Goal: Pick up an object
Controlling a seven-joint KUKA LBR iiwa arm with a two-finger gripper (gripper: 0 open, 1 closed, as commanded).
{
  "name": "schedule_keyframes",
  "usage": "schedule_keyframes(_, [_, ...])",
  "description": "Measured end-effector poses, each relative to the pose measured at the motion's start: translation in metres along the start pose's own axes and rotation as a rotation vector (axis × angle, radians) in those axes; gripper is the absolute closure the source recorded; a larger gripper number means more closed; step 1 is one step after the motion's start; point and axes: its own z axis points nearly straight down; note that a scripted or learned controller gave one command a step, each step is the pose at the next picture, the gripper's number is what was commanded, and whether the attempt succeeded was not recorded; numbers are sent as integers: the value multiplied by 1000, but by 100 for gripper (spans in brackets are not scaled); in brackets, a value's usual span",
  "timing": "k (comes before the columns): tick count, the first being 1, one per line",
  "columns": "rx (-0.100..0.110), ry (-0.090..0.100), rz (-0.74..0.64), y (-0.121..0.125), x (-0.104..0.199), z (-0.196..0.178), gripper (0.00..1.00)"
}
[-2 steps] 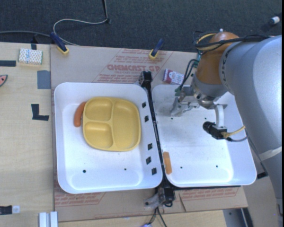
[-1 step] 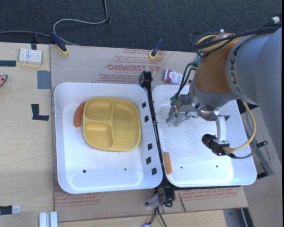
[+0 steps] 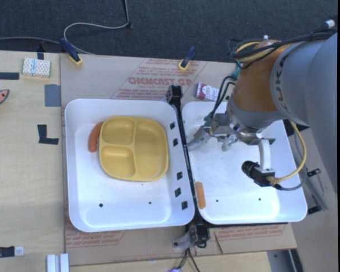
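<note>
1. The two white bins (image 3: 79,208) are looking like smooth moulded plastic, giving off a soft sheen
2. The yellow divided plate (image 3: 134,148) is showing as smooth plastic, slightly glossy along its ridges
3. The bench top (image 3: 22,169) is appearing as pale wood with a matt finish
4. The brown sheet (image 3: 153,78) under the bins is looking like matt cardboard printed in red
5. The arm (image 3: 311,78) is showing a smooth grey shell, with its orange band (image 3: 258,89) looking satin
6. The gripper (image 3: 215,136) is appearing as bare metal, glinting dully
7. The floor beyond the bench (image 3: 187,10) is looking like dark, rough carpet
</note>
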Motion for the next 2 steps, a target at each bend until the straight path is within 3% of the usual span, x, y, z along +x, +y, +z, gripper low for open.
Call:
schedule_keyframes(1, [-1,-1,1,76,13,0,0])
schedule_keyframes(2, [0,-1,1,86,33,0,0])
